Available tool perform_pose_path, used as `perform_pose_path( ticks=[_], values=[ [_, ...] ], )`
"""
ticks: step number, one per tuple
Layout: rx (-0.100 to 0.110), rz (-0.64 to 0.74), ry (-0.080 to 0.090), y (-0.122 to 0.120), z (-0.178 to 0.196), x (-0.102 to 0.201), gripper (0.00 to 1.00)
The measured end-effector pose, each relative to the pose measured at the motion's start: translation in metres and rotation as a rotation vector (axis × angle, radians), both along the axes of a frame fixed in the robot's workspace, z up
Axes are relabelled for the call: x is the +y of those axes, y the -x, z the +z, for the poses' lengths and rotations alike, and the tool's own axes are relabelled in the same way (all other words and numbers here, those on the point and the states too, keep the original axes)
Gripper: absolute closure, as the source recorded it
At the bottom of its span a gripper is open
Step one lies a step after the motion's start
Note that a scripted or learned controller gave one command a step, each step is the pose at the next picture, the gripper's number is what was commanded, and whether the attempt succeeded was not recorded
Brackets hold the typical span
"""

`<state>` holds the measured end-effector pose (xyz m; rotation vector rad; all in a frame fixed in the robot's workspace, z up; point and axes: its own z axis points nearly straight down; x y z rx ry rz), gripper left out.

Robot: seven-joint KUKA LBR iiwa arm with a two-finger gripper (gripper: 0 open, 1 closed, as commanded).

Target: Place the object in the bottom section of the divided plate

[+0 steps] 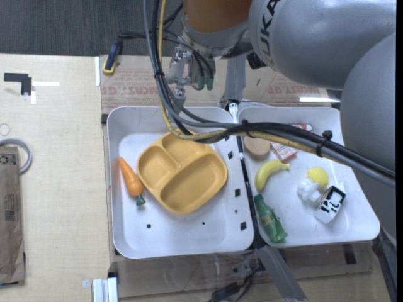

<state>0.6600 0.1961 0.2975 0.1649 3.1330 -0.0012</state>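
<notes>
Camera view: pincer (pixel 181 74) state unclear, above divided plate (pixel 182 173); carrot (pixel 131 178) beside.

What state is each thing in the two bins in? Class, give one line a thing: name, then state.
divided plate: lying flat in the left bin, nothing in its sections.
carrot: lying beside the plate's left edge.
banana: lying in the right bin.
green bottle: on its side along that bin's left wall.
lemon: resting near the white items.
</notes>
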Motion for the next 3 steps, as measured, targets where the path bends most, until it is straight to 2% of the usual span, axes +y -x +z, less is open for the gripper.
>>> perform_pose_path(
  ticks=[1, 2, 3],
  values=[
    [0.002, -0.238, 0.000, 0.043, -0.035, -0.035, 0.00],
    [0.001, -0.365, 0.000, 0.036, 0.019, -0.070, 0.00],
    [0.005, -0.848, 0.000, 0.076, -0.156, -0.030, 0.00]
  ],
)
